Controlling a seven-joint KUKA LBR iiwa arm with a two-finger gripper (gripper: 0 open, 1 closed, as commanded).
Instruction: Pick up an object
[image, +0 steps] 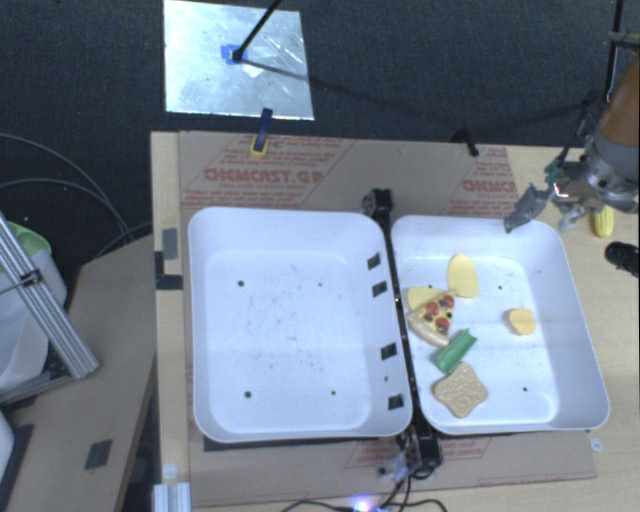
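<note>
In the shallow white plastic right bin (575, 345) lie a yellow pizza slice with red dots (432, 316), a green strip (455, 350) and a speckled tan cracker (460, 390). At three o'clock sits a yellow-orange chunk (521, 321); at twelve, a pale yellow disc (462, 275).

Robotics lab: white bins (290, 225) on cardboard-topped bench (330, 165), cables, aluminium framing (45, 310).

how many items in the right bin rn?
5, all in the right bin: yellow chip at top, pizza slice by the divider, yellow chunk to the right, green piece mid, cracker nearest the front. Nothing looks hidden.
</note>
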